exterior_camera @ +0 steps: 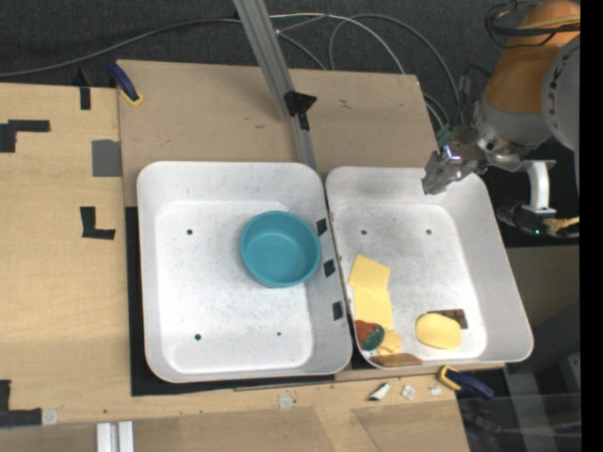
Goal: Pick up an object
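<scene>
Pincer [439,179] hangs over the far right corner of the right bin [471,205], and whether it's spread or pressed together, I cannot tell from up here. Nothing sits between its tips. Over in the left bin [188,196], a blue bowl [279,249] sits right of centre. Near edge of the right bin: yellow block [370,291], a yellow lemon-like piece [438,330] toward the near right corner, red-green bit [369,335] beside the block
</scene>
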You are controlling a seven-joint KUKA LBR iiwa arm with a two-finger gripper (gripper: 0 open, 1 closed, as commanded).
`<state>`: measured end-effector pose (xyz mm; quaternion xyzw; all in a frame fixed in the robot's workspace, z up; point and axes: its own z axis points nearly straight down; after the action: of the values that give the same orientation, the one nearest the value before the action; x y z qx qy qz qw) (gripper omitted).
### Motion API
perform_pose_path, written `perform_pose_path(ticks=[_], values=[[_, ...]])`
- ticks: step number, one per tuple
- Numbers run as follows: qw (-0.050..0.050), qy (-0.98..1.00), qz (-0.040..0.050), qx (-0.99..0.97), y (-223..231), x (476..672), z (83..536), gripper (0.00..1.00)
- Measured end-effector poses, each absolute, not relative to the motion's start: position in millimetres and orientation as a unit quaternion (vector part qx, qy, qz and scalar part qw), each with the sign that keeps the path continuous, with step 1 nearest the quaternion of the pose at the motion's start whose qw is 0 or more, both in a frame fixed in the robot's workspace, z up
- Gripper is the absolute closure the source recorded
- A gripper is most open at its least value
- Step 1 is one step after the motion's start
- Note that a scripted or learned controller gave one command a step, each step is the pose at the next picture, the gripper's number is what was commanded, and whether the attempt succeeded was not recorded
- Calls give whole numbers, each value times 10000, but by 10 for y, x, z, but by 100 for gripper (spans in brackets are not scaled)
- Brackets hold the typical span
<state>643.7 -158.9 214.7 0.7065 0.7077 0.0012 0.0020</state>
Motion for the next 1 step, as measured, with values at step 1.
perform_pose_path(ticks=[1], values=[[-16, 7093, -2, 7049, -982, 6312, 2098, 100]])
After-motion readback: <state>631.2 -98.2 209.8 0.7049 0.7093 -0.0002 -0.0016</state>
